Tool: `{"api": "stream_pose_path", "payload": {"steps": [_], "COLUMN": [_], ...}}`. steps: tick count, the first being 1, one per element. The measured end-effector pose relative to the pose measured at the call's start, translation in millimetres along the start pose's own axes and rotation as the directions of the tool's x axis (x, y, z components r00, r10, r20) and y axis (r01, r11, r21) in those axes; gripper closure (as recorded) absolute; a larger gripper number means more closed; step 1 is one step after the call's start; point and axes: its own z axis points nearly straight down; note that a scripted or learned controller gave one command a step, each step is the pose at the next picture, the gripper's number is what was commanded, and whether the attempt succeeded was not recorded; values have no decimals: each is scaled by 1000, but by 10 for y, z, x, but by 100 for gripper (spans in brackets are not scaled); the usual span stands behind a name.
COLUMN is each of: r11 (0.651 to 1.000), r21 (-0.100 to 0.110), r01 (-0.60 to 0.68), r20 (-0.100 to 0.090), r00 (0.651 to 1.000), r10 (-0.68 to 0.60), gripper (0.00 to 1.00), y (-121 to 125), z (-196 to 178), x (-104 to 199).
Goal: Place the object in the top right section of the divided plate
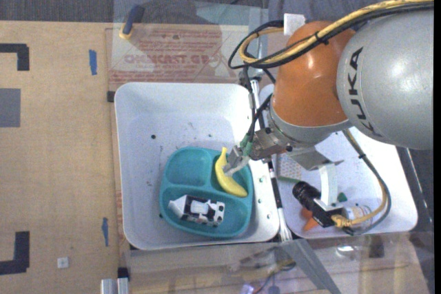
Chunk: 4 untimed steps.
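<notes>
While the fingers [238, 160] pinch one banana [229, 179], one toy cow [200, 209] lies in the plate [180, 169].

The scene is evenly and brightly lit from above. Soft shadows are cast inside the left bin [131, 169]. Mild glare is seen on the arm [386, 79]. Slight softness is noted overall.

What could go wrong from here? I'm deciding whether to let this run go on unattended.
The banana lies across the right rim of the teal divided plate, so it may slide out into the white bin instead of settling in the top right section. The gripper sits very close to it and could drag it when it lifts. The toy cow looks out of harm's way.
</notes>
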Motion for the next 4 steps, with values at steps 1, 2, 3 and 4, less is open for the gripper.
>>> {"api": "stream_pose_path", "payload": {"steps": [1, 2, 3, 4], "r11": [1000, 972, 950, 867], "r21": [-2, 1, -3, -1], "r01": [-2, 235, 312, 499], "r20": [1, -1, 3, 2], "r00": [1000, 972, 950, 867], "r10": [2, -235, -312, -499], "gripper": [100, 100, 100, 100], "y": [12, -466, -548, -639], "z": [-96, 61, -232, -2067], "x": [-8, -847, -1111, -1384]}}
